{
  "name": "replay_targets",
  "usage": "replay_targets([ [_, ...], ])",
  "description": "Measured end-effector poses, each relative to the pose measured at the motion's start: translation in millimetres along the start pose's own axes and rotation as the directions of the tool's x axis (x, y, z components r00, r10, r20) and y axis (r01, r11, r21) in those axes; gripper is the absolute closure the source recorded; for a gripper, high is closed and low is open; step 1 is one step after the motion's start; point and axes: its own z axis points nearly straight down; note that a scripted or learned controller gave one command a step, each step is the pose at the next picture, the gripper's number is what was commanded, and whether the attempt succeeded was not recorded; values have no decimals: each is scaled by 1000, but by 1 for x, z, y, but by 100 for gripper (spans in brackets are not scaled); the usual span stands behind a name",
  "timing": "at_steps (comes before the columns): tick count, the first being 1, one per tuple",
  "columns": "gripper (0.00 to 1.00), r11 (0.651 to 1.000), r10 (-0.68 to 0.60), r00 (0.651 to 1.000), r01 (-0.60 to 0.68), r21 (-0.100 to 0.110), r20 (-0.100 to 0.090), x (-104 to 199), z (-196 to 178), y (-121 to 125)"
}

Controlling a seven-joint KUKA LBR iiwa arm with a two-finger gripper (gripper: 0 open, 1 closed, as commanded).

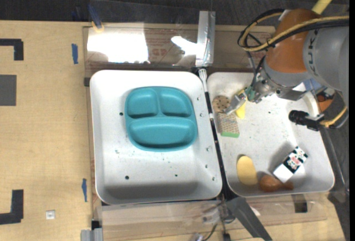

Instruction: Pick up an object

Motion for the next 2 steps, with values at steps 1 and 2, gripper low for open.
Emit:
replay_targets([
  [1, 0, 995, 101, 995, -100, 29, -18, -41, 12, 1],
  [2, 0, 982, -181, 982, 183, 42, -51, -90, 12, -23],
])
